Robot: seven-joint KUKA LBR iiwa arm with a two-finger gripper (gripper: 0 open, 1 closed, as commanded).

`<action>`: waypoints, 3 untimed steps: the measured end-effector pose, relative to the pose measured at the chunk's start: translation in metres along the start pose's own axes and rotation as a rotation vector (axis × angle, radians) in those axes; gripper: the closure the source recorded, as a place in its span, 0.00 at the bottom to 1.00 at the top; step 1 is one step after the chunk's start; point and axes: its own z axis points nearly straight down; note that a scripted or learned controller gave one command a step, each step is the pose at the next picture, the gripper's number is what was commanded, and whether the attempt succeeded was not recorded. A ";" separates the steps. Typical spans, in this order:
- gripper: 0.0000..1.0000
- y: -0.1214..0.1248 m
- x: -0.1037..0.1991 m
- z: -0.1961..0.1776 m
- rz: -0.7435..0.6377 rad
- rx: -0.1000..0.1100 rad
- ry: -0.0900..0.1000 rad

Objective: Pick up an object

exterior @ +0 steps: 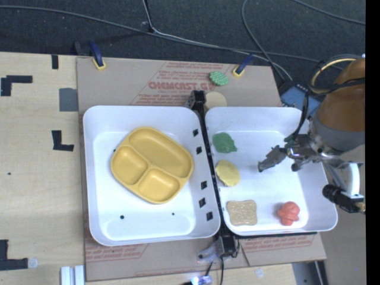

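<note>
Arm (341, 108) reaches in from the right, low over the right bin (261, 116). Orange band above the wrist, grey body beneath. Gripper (279, 160) points left over the bin's right half, its two dark fingers spread apart with nothing between them.

Right bin holds four small pieces: a green leafy piece (224, 142) at far left, a yellow rounded piece (227, 173) just nearer than it, a tan toast-like square (241, 212) with a speckled face at the near edge, and a red lumpy piece (288, 212) at near right. All lie apart from the gripper; the red one sits nearer than it, the green and yellow ones to its left.

Left bin (98, 177) carries a yellow divided tray (152, 164), three compartments, smooth plastic, set at an angle.

Both bins rest on a brown cardboard sheet (148, 82) printed in red, clamped at its far edge. A green dotted disc (218, 78) lies on the cardboard beyond the bins. Pale wooden bench (35, 177) to the left, dark carpet (71, 16) and cables beyond.
</note>
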 end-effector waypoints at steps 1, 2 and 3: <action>0.00 0.003 0.000 0.063 0.001 0.005 0.001; 0.00 0.003 0.001 0.117 0.001 0.002 -0.001; 1.00 0.003 0.001 0.104 -0.001 0.000 0.000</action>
